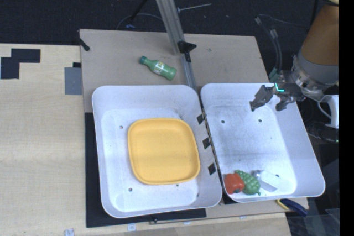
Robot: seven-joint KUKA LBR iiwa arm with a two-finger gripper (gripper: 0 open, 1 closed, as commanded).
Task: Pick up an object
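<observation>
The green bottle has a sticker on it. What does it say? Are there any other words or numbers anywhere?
None can be read.
Green bottle: its pale label is too small and blurred to read.
Yellow plate: plain, no writing.
White bins: no text or numbers on them.

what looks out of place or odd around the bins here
A green bottle lies on its side on the bench behind the left bin, outside both bins. In the right bin, a red and green object sits bunched in the near corner, far from the gripper.
</observation>
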